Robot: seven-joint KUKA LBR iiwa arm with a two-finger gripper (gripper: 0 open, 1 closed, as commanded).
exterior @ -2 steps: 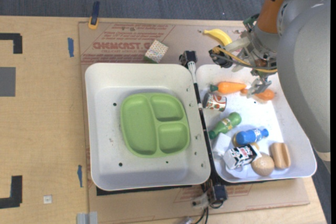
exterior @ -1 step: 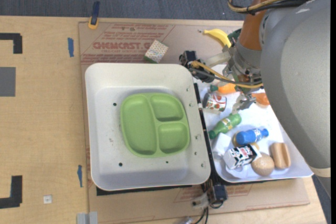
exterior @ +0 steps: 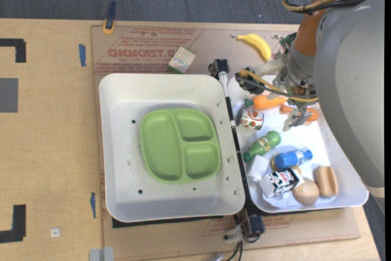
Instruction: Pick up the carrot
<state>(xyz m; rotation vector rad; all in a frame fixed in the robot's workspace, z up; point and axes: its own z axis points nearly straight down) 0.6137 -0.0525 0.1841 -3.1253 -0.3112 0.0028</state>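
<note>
Lying in right bin (exterior: 348, 195), carrot (exterior: 269, 102) sits just left of gripper (exterior: 297, 108), touching or apart unclear. Long axis near horizontal, which end is tip unclear. Gripper state: cannot tell.

The carrot (exterior: 269, 102) is orange, lying in a white bin (exterior: 342, 195) among a green bottle (exterior: 264, 145), a blue bottle (exterior: 291, 159) with a white cap, a black-and-white patched carton (exterior: 280, 181), a tan egg-shaped thing (exterior: 306, 193), a brownish bun (exterior: 327, 181) and a can (exterior: 250, 120) in red and white. The other white bin (exterior: 119, 131) holds a lime-green sectioned plate (exterior: 180, 145). A yellow banana (exterior: 256, 44) and a small block (exterior: 182, 60) speckled in pale green and cream lie on brown cardboard (exterior: 146, 46) with faded red print, over a light wood-toned desk (exterior: 49, 131) marked with black squares and blue tape.
</note>
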